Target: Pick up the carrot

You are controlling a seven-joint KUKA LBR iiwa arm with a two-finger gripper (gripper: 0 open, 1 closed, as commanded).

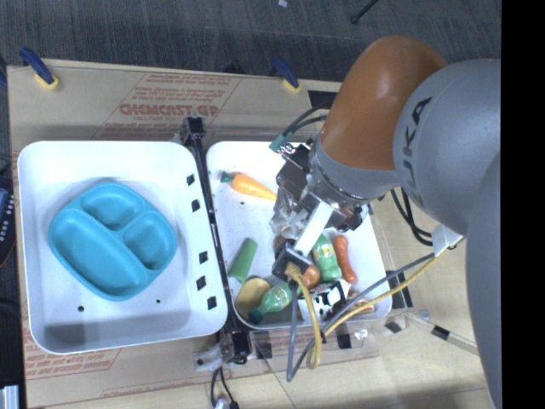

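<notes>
Carrot (252, 187): lying flat on bare white floor of right bin (255, 149), just up and left of the gripper in the view.
Long axis: roughly across the bin, slightly tilted; green top at the end away from the gripper, orange tip toward it.
Gripper (291, 231): near the carrot tip, apart from it; nothing seen held; opening cannot be told.
Next move (judged): short shift toward the carrot, closing across its narrow width.
Clutter: green bottle (325, 258) and green cucumber (243, 260) on the gripper's other side, clear of the carrot.
</notes>
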